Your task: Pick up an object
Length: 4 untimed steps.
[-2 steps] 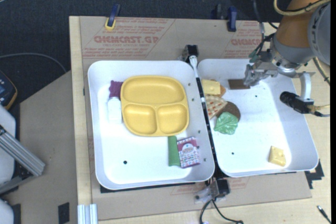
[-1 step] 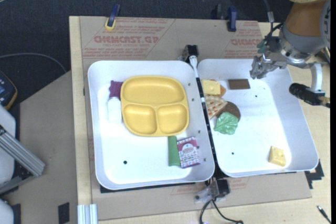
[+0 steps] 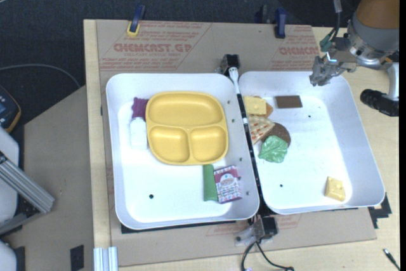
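My gripper (image 3: 319,76) hangs over the far right corner of the right bin (image 3: 355,130), above the bin's rim, with nothing seen between its fingers. In the right bin lie a brown rectangular chip (image 3: 288,101), a yellow cheese block (image 3: 255,105), a waffle-like slice (image 3: 260,130), a brown cookie (image 3: 282,132), a green leaf (image 3: 274,149) and a small yellow wedge (image 3: 335,188) near the front right. The brown chip is the nearest object, a little left of and nearer than the gripper.
The left bin (image 3: 127,193) holds a yellow divided plate (image 3: 187,127), a purple item (image 3: 139,106), a white bottle (image 3: 137,134), a green bar (image 3: 209,183) and a red-and-white packet (image 3: 227,183). Clamps (image 3: 134,21) hold the cardboard base at the back.
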Each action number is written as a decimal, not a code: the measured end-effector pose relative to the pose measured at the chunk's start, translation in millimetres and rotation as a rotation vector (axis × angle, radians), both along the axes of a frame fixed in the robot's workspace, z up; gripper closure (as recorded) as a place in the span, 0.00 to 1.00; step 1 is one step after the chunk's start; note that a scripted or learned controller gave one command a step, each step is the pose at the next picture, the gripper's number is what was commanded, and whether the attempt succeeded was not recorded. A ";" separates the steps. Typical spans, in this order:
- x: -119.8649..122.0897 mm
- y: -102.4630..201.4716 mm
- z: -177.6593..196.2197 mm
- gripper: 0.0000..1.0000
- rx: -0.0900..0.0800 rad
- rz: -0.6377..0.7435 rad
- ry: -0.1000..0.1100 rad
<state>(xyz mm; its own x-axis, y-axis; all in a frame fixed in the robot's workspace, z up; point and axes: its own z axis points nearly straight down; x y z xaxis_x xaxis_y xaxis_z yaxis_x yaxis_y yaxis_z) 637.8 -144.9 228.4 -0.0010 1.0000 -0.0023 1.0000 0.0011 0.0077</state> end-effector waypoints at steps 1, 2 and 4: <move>-26.3 52.5 -7.0 1.00 0.005 0.003 0.012; -48.5 91.6 -10.3 1.00 0.004 0.003 0.012; -115.0 177.3 7.3 1.00 0.005 0.005 0.012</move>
